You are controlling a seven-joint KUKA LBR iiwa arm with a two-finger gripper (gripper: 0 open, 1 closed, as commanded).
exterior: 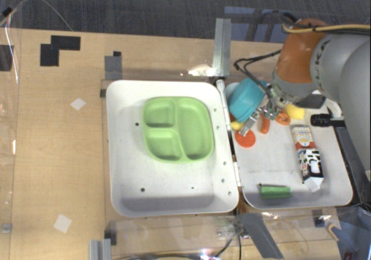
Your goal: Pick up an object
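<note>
Gripper low over the clutter in the right bin

Gripper (262,112) of mine sat down among the small things at the top left of the right bin (324,195), its metal tip close against the blue bowl (246,97). Whether it was spread or pinched I could not tell; the wrist and the clutter hid that.

The bowl lay tipped on its side against the bin's left wall. I judged it light, stiff plastic, smooth and likely slippery, best taken by pinching the thin rim rather than the round body, which would squirt out. Just beside the tip were orange pieces (268,121) and a red disc (246,139), small and flat, hard to catch off the floor. A yellow thing (296,112) lay near, partly under my wrist.

Farther out, the carton (307,159) lay flat along the right side: a box with straight sides, light, a little crushable, easy to take across its narrow width. The green block (273,191) rested near the front edge, well apart. The green divided plate (177,129) sat alone in the left bin (127,189).
</note>
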